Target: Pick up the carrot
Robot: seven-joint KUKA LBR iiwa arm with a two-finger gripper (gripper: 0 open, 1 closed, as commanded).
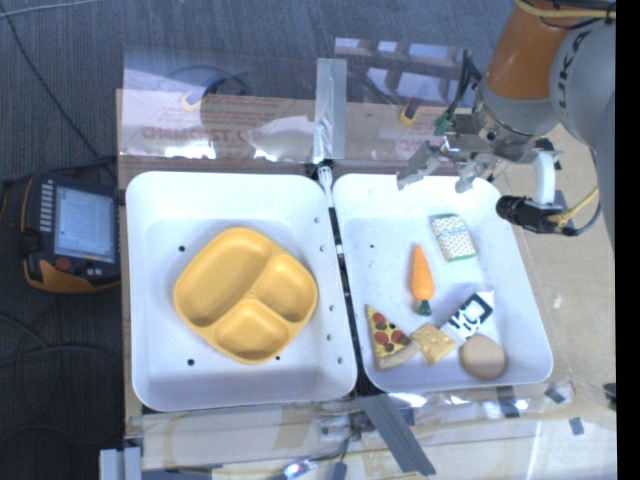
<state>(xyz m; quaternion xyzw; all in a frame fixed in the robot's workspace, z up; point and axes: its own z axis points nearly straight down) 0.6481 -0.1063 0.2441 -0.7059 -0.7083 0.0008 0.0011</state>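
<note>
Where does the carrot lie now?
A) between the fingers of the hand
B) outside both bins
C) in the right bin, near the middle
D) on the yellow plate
C: the carrot lies on the floor of the right bin, apart from the hand.

Bright, even overhead light, sharp focus; glare on the clear plastic sheet (300, 138) behind the bins.

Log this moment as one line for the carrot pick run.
phase: approach | gripper: open, above right bin's far edge | carrot: lying in right bin, not grasped | left bin: yellow divided plate
</note>
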